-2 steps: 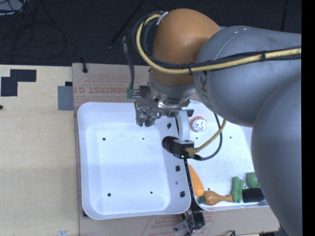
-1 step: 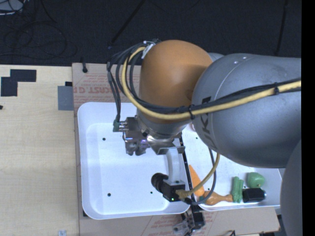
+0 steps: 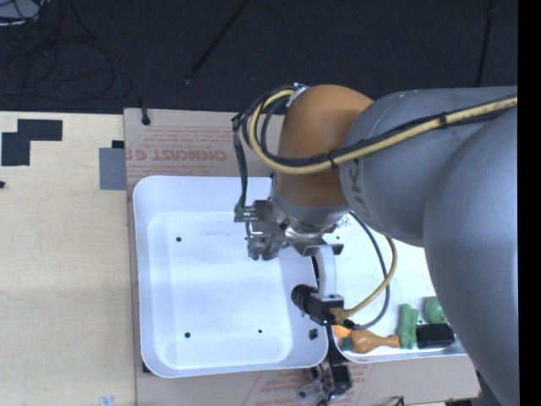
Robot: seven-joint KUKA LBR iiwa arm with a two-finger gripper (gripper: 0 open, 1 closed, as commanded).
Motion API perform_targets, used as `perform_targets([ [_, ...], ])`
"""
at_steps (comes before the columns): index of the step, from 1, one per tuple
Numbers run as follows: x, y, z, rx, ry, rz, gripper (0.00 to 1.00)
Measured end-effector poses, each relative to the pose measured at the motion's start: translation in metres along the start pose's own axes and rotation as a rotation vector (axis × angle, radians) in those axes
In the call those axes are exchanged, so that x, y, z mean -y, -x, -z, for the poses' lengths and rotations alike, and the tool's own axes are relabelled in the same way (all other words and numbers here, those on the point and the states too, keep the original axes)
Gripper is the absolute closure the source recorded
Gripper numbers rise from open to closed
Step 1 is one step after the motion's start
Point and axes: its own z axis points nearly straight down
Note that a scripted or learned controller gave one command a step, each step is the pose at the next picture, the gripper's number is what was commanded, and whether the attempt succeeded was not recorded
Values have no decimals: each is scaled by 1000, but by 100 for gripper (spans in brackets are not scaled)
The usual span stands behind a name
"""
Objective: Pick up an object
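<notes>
My gripper (image 3: pixel 265 245) hangs under the orange wrist band, over the right side of the left white bin (image 3: pixel 140 252), near the wall between the two bins. In the near corner of the right bin (image 3: pixel 397 354) lie an orange pear-shaped object (image 3: pixel 373 341), a green ribbed object (image 3: pixel 408 325), a second green piece (image 3: pixel 434 309) and a black block (image 3: pixel 435 336). The gripper is well to the left of these and above them. The grey arm hides most of the right bin.
A cardboard sheet (image 3: pixel 182 146) lies under the bins, on a pale wooden bench (image 3: pixel 59 252). Yellow and black cables (image 3: pixel 380 290) loop down from the wrist over the right bin. A small dark metal part (image 3: pixel 325 385) sits at the front edge.
</notes>
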Motion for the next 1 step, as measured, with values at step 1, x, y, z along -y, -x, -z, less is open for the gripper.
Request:
perform_targets([
  [1,1,-2,3,-2,2,3,0],
])
